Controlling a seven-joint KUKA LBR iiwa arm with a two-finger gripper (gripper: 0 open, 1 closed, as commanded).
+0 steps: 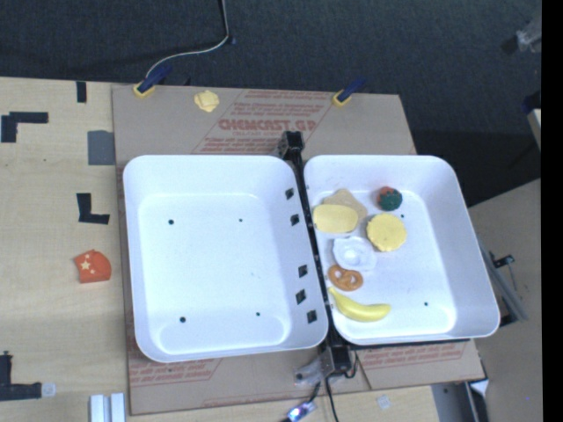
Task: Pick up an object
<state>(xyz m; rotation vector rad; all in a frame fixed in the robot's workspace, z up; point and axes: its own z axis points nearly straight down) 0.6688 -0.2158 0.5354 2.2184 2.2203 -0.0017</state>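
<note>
Two white bins side by side on bench (53, 192). Left bin (141, 262) beside right bin (440, 192), which holds small items clustered near its left wall: yellow banana (359, 307), brown pretzel (346, 279), white round piece (354, 253), yellow disc (386, 232), pale yellow lump (334, 218), red-green berry (390, 199). Claw state: cannot tell. Orange-red piece (93, 266) on bench, well left of bins.

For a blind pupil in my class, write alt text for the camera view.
Two shallow white bins sit side by side on cardboard. The right bin holds a banana, pretzel, white piece, two yellow pieces and a red-green item; a red-orange item lies outside the left bin.
</note>
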